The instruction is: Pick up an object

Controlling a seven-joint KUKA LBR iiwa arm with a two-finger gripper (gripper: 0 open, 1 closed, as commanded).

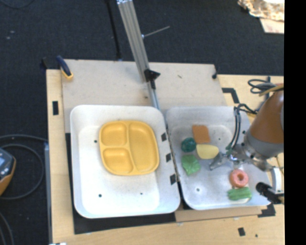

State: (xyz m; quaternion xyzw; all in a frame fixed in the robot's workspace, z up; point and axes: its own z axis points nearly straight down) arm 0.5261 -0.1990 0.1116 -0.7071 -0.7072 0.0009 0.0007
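Grey gripper (216,164): I log it low in the right bin (210,198), right of frame centre; fingers look nearly closed with nothing between them, though they are small. Yellow block (207,151): just upper left of the fingertips, about touching. Orange block (201,133) above it. Dark green ball (188,144) and green lump (191,164) left. Pink ring (239,178) and green piece (239,194) lower right. Yellow divided plate (129,147): left bin (86,201).

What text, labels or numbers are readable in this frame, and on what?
None readable.
Printed sheets on the floor at top right: markings too blurred to read.
Dark device at the left edge: no legible label.
Yellow tray, the toys and both bins: no print visible.
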